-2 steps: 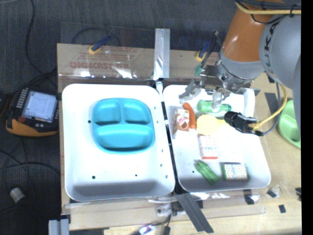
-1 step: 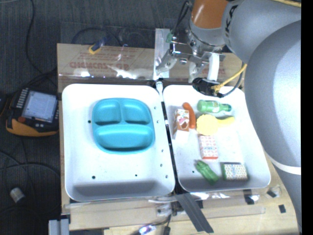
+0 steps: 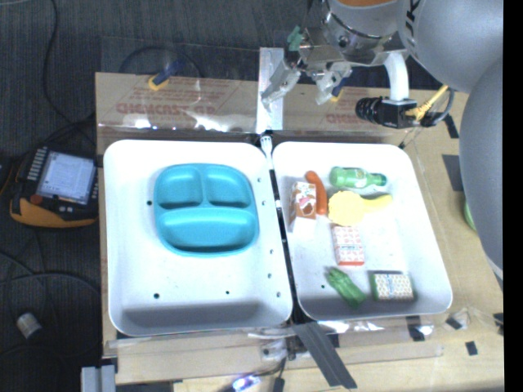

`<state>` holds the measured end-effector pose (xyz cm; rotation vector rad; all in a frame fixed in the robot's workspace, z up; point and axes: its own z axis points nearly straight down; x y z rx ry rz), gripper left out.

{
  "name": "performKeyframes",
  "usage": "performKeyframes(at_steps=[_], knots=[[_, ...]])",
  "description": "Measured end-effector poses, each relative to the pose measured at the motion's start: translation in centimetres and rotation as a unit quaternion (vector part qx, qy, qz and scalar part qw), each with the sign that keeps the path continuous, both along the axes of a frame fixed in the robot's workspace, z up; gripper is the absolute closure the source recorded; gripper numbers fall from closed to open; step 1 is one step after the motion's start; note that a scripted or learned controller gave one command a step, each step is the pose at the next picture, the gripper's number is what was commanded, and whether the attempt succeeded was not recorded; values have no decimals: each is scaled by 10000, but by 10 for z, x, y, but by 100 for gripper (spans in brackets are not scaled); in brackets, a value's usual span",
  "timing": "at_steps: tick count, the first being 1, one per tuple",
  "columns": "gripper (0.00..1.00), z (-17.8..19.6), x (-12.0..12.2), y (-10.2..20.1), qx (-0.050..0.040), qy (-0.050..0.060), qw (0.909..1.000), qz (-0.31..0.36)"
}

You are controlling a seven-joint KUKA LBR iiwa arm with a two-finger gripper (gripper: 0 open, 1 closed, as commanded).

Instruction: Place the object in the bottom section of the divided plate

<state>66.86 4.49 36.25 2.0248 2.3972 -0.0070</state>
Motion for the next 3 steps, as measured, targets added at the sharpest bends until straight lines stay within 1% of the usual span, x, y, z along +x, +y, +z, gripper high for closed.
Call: performKeyframes(at_steps=[1, 2, 3], knots=[[0, 71, -53, 10, 13, 1, 9999, 135], [0, 71, -53, 10, 11, 3, 9999, 132], [0, 47, -39, -19, 6, 9, 9893, 1460]])
